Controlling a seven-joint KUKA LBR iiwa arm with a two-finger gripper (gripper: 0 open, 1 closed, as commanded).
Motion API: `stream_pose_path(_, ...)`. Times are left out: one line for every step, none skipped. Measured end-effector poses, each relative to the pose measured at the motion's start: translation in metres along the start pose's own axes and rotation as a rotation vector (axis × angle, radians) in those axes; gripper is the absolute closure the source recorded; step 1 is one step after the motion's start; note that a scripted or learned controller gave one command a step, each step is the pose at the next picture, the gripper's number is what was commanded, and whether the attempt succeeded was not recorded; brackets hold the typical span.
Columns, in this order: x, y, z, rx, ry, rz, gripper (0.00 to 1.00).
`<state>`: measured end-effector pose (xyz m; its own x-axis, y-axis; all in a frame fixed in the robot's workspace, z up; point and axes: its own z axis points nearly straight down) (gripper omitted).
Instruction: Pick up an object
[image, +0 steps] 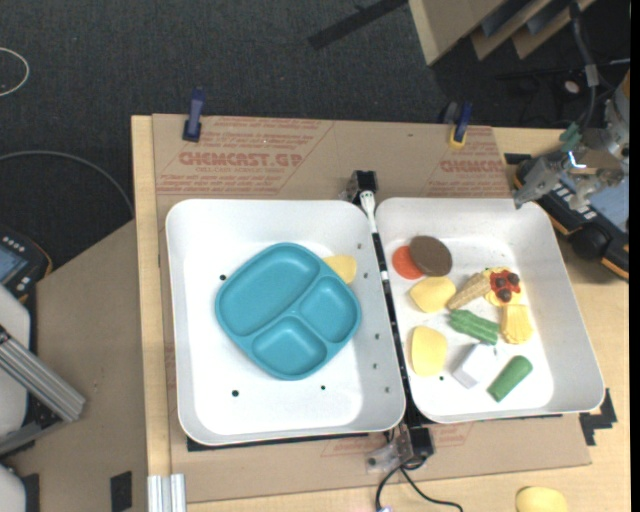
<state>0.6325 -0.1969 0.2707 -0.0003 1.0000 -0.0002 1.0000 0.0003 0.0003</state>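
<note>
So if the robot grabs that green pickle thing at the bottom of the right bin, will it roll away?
Probably a bit. The green pickle looks rounded and smooth, so it may roll or slip. It seems like light, stiff toy food. The grey block lies close beside it and might get nudged.

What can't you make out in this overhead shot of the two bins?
- Gripper: blurred at the camera view's right edge; finger state unreadable.
- Yellow piece: partly hidden under the blue tray.
- Yellow object: cut off by the bottom edge.
- Grey block: too small to identify.
</note>
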Motion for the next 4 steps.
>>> stream_pose_path(0.000, 0.001, -0.011, -0.004, -0.002, -0.001, 1.00)
stream_pose_path(0.046, -0.077, 0.008, 0.008, 0.004, 0.000, 1.00)
stream_pose_path(0.057, -0.145, -0.062, -0.005, 0.000, 0.000, 1.00)
stream_pose_path(0.067, -0.152, -0.178, -0.016, -0.004, -0.002, 1.00)
